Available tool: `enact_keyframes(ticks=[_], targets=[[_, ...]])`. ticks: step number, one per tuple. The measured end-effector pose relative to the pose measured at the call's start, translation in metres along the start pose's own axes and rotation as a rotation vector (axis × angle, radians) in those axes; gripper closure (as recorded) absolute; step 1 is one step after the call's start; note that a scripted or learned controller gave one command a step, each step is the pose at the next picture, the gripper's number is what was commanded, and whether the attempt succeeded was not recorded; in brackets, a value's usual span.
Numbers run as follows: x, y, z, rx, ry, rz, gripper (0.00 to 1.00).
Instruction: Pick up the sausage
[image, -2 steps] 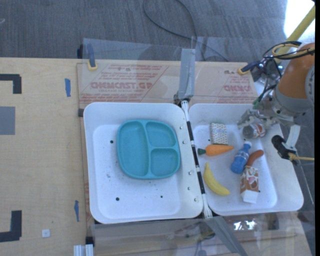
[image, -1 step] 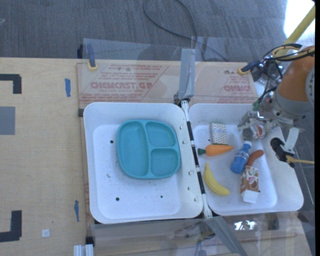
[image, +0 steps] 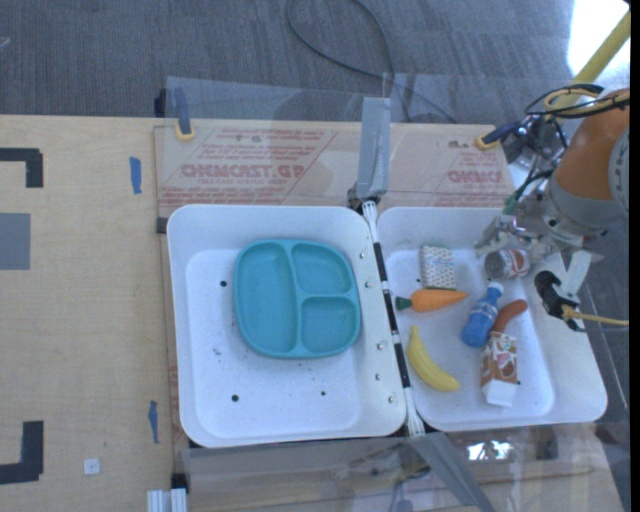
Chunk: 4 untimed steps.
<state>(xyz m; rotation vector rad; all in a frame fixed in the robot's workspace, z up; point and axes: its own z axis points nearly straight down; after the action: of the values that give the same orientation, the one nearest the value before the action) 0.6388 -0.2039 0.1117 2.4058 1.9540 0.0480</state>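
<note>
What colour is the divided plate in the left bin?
Teal; the plate shows clearly in the camera view.

The sausage (image: 510, 313) is lying in the right bin, toward its right side; it is showing as a short reddish-brown cylinder with rounded ends; it is resting flat and slanting, its upper end pointing toward the right wall and its lower end pointing left; nothing is gripping it; its surface is appearing smooth and intact.

Arm (image: 590, 185): grey casing, orange band above the wrist
Cables (image: 555, 100): black and yellow, looped near the wrist
</note>
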Motion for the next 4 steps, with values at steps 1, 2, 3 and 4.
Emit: enact_keyframes(ticks=[1, 2, 3, 4], targets=[[0.001, -0.002, 0.000, 0.002, -0.003, 0.020, 0.00], [0.004, -0.007, 0.000, 0.003, -0.003, -0.015, 0.00], [0.004, 0.013, 0.000, 0.003, 0.000, 0.086, 0.00], [-0.002, -0.020, 0.001, 0.007, -0.004, 0.005, 0.00]])
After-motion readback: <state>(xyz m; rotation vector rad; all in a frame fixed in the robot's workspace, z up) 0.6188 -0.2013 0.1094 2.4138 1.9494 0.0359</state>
